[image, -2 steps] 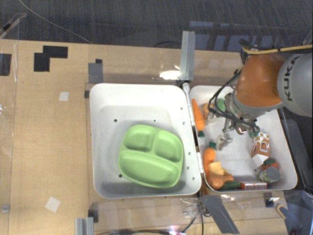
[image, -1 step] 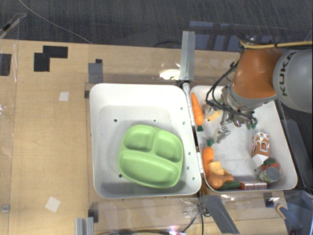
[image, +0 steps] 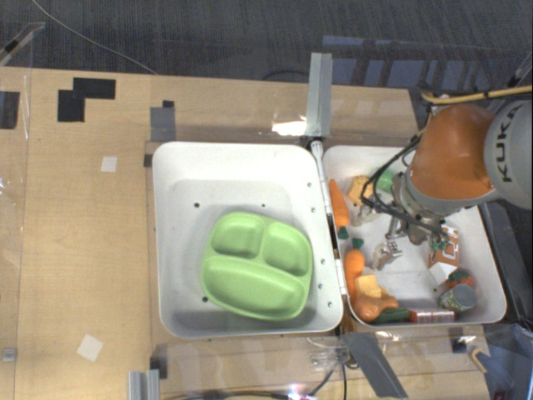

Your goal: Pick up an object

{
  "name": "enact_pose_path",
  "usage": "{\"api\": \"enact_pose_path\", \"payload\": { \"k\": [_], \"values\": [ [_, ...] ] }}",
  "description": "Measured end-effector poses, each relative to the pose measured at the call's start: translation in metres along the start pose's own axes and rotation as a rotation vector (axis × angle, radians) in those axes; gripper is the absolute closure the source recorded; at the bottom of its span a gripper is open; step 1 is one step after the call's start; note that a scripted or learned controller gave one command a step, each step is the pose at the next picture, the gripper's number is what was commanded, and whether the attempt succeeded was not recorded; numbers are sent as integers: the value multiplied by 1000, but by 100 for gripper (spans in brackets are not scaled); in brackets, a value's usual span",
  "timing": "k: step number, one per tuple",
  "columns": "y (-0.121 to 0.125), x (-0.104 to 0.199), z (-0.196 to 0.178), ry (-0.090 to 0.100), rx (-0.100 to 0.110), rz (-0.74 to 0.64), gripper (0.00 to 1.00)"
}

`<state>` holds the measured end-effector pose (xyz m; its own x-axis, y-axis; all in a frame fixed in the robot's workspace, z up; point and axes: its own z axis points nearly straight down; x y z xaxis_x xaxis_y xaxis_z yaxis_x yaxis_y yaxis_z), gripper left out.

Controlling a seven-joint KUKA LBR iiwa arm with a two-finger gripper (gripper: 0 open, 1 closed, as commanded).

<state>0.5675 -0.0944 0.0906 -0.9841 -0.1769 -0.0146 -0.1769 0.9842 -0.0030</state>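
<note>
Orange wrist band [image: 448, 152] over right bin [image: 491, 294]: my end effector [image: 390, 251] hangs above bare floor, ringed by toy food [image: 358, 273]. Grip state: cannot tell. Green tray [image: 258, 265] sits alone in left bin [image: 179, 223].

Above the claw [image: 391, 248], a broad glossy orange band [image: 450, 157] wraps the arm; beyond it, light grey casing [image: 512, 152] carries dark "KU" lettering. Black cables [image: 391, 167] loop beside the band, down toward bare silvery metal claw parts.

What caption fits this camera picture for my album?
Robot arm reaching over the right bin of toys, gripper low inside; green tray sits in the left bin.
</note>
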Motion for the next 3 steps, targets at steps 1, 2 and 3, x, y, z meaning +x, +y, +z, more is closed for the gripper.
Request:
{"api": "enact_pose_path", "payload": {
  "k": [1, 2, 3],
  "values": [
    [14, 38, -1, -6, 2, 81, 0],
    [-15, -28, 1, 0, 0, -103, 0],
    [1, -10, 0, -2, 1, 14, 0]
  ]
}}
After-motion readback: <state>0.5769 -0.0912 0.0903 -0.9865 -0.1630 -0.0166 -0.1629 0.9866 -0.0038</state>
